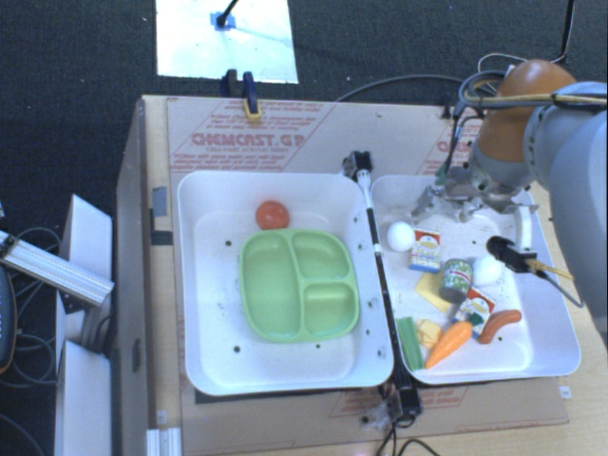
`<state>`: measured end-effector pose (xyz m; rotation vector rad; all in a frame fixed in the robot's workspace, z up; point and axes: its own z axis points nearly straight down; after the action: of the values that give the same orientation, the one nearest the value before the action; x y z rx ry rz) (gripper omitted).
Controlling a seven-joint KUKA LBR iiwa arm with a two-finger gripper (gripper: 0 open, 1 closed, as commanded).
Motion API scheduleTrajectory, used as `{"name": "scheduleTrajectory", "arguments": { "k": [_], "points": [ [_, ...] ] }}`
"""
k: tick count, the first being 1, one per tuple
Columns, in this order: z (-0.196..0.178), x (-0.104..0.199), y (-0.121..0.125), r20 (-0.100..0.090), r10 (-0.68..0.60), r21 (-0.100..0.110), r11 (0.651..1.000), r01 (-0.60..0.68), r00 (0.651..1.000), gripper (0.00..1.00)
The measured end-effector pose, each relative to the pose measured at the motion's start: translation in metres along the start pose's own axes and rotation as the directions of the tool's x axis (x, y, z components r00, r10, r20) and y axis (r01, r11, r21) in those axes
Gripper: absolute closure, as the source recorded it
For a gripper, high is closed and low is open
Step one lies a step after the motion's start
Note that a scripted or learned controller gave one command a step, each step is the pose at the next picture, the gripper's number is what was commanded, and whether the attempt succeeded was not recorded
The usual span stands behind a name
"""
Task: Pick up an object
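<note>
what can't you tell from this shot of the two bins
- End effector, camera view: its fingers are lost behind the arm's wrist and cabling, so its grip is unreadable.
- Small cartons in the right bin: labels too small to read.
- Yellow piece: partly covered by a can, shape unclear.
- Arm: cut off by the right edge.

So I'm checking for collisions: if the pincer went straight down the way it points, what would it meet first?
Probably the bare floor of the right bin near its far edge. The pincer hangs there, with the white egg off to its side, though depth is unclear.
</note>
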<state>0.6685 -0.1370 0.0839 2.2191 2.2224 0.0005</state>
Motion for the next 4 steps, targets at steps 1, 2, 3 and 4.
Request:
{"name": "scheduleTrajectory", "arguments": {
  "k": [1, 2, 3, 4],
  "points": [
    [-0.002, -0.069, 0.0, -0.002, -0.002, 0.002, 1.0, 0.002, 1.0, 0.0],
    [-0.001, 0.005, 0.001, -0.002, -0.004, -0.002, 1.0, 0.004, 1.0, 0.0],
    [-0.002, -0.069, 0.0, -0.002, -0.002, 0.002, 1.0, 0.002, 1.0, 0.0],
    [-0.001, -0.005, 0.0, -0.002, -0.003, 0.0, 1.0, 0.003, 1.0, 0.0]
  ]
}}
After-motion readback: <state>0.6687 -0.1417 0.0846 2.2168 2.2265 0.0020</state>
